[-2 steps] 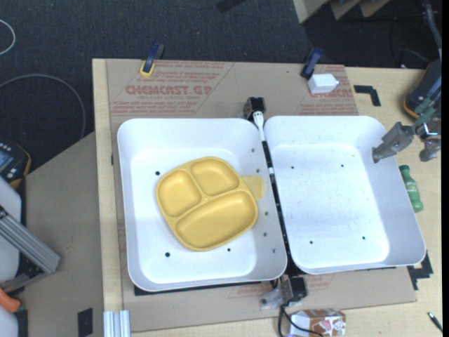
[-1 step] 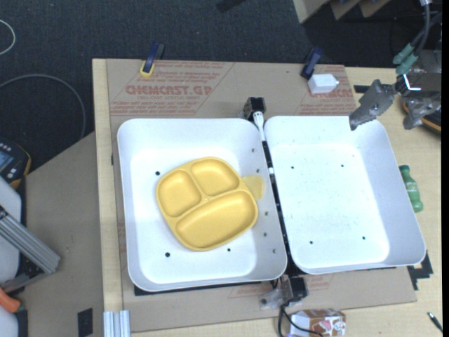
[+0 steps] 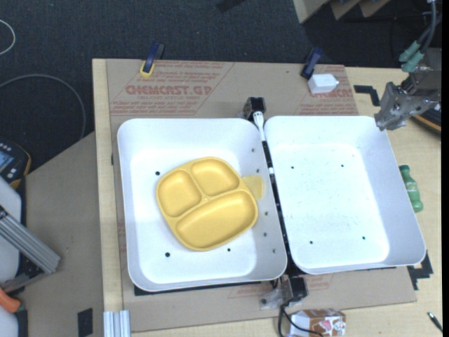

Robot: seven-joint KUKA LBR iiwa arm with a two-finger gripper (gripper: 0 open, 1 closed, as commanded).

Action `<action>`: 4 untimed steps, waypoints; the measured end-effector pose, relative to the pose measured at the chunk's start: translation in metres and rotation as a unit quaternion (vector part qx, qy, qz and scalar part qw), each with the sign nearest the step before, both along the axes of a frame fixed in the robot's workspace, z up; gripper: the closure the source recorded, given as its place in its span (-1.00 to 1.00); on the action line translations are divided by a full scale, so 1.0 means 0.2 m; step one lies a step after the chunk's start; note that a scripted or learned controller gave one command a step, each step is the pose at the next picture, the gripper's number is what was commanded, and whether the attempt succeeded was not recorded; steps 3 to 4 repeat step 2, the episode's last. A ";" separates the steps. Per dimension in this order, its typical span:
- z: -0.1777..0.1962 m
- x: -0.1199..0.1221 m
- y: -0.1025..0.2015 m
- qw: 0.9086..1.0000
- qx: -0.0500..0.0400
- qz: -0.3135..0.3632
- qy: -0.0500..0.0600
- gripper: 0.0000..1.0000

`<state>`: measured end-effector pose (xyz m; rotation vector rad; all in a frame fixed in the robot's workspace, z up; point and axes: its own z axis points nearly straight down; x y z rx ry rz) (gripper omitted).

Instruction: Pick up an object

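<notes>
A yellow three-compartment plate [image 3: 207, 203] lies flat in the left white bin [image 3: 133, 160], near its middle. A small pale yellow piece [image 3: 254, 186] sits against the plate's right edge, close to the divider between the bins. My gripper [image 3: 393, 116] hangs at the far right, just past the upper right corner of the right white bin [image 3: 337, 188], well away from the plate. Nothing shows between its fingers.
A green object [image 3: 411, 187] lies on the bench outside the right bin's right edge. A white block [image 3: 323, 83] and clamps sit on the cardboard behind the bins. Cables and a small box lie at the front edge.
</notes>
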<state>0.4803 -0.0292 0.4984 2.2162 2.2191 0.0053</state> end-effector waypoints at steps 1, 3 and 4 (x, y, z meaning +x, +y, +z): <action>-0.66 -0.01 0.12 1.000 0.001 0.000 0.011 1.00; -0.48 0.00 0.47 1.000 0.002 0.004 0.000 1.00; -0.48 0.00 0.47 1.000 0.002 0.004 0.000 1.00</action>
